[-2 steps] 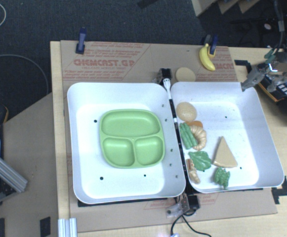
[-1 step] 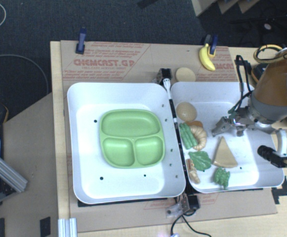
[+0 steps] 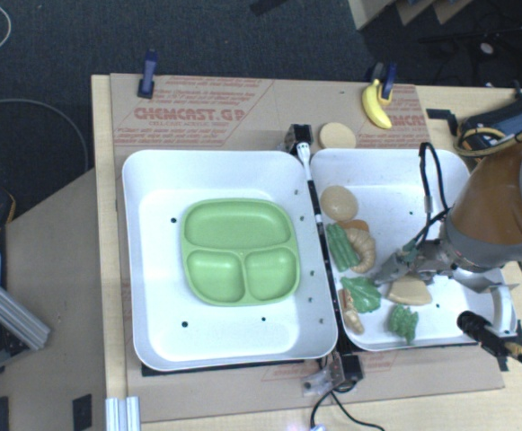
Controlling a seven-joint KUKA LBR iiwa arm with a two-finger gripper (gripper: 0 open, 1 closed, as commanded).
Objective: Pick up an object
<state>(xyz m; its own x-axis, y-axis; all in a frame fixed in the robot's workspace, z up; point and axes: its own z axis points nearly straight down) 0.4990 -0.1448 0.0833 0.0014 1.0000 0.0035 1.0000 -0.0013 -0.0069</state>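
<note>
In the right bin (image 3: 440,173), roughly between centre and 6 o'clock, the gripper (image 3: 402,266) hangs low over the toy food, and honestly I can't tell if it's spread or closed on anything from this angle. A pale tan piece (image 3: 411,291) lies just at its 5 o'clock, a leafy green bit (image 3: 361,290) at its 8 o'clock, a croissant (image 3: 362,246) at 10 and a broccoli (image 3: 402,322) near the bin's 6 o'clock rim. The left bin (image 3: 153,187) has a green divided plate (image 3: 240,250) in the middle, and a banana (image 3: 377,106) sits on the bench at 12 o'clock from the right bin.
</note>
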